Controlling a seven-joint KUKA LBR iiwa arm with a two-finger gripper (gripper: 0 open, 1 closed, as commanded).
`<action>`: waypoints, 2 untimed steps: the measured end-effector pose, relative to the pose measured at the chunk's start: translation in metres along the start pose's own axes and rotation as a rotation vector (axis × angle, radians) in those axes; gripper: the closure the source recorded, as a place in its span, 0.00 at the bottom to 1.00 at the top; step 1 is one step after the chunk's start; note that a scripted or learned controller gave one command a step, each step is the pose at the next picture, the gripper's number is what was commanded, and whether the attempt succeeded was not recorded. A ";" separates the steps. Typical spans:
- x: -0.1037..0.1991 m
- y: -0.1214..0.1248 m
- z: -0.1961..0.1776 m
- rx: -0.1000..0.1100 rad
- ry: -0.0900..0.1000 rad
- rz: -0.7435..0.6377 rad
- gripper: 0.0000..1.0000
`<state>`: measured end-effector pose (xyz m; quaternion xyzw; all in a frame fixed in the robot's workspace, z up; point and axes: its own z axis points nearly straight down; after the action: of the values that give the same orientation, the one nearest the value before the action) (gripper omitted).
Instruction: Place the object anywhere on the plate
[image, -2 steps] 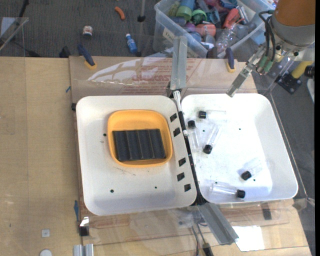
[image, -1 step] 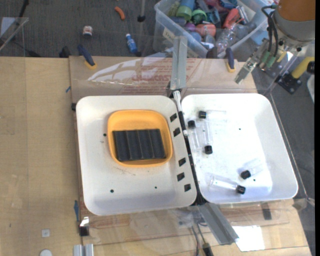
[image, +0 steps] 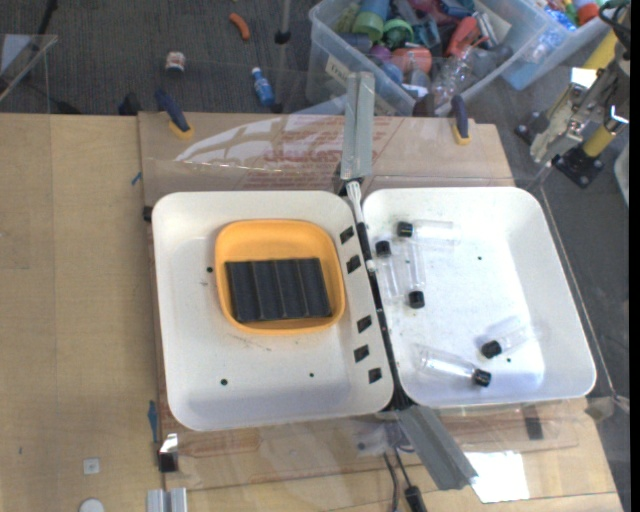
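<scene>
Resting on wooden bench (image: 70, 250): two white bins (image: 190, 390) | toy-filled tub (image: 440, 40) behind | claw: cannot tell

We find no text, label, brand, number or sign that we can read anywhere. The faint reddish marks on the clear sheet (image: 285, 145) behind the bins (image: 190, 390) are too blurred for us to make out.

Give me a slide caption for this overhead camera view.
Orange plate with a dark ridged insert in the left bin; clear black-capped vials scattered in the right bin.
</scene>
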<state>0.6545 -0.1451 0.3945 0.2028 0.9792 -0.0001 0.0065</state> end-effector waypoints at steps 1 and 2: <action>-0.017 -0.031 -0.008 -0.001 0.000 -0.308 1.00; -0.037 -0.069 -0.028 0.000 -0.001 -0.475 1.00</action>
<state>0.6607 -0.2233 0.4226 -0.0334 0.9994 -0.0016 0.0069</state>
